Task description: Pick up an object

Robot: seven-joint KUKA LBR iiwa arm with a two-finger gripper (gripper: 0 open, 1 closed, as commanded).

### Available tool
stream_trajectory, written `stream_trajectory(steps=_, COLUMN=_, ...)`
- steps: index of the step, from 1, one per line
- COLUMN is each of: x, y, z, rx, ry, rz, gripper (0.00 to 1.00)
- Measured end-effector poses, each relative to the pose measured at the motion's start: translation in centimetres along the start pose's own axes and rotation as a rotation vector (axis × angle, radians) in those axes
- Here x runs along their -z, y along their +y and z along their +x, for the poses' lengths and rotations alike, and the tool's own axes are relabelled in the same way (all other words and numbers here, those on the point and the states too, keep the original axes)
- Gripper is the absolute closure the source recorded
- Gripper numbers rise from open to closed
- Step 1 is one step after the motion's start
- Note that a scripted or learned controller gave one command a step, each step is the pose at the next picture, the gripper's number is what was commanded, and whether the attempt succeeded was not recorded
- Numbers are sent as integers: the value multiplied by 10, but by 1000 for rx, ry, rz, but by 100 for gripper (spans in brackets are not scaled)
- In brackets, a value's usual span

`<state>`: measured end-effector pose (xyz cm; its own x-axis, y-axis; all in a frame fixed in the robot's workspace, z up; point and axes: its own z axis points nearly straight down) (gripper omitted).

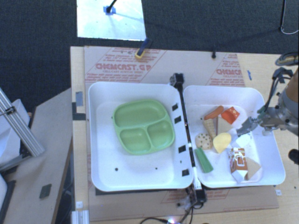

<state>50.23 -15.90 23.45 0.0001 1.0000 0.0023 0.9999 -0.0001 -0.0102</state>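
The hand (248,126) hangs over the right bin (271,153), its state unclear; crowded toy food (223,142) could make it grab badly.

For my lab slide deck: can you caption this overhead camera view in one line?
KUKA gripper poised over the right bin of toy food; a green divided tray lies in the left bin.
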Motion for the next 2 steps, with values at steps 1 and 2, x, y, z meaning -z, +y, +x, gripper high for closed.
stream_trajectory(steps=1, x=6, y=3, z=0, rx=4, ry=-3, rz=-12, gripper=0)
stream_trajectory(steps=2, x=-55, y=3, z=-2, rx=1, ry=-2, rz=-9, gripper=0)
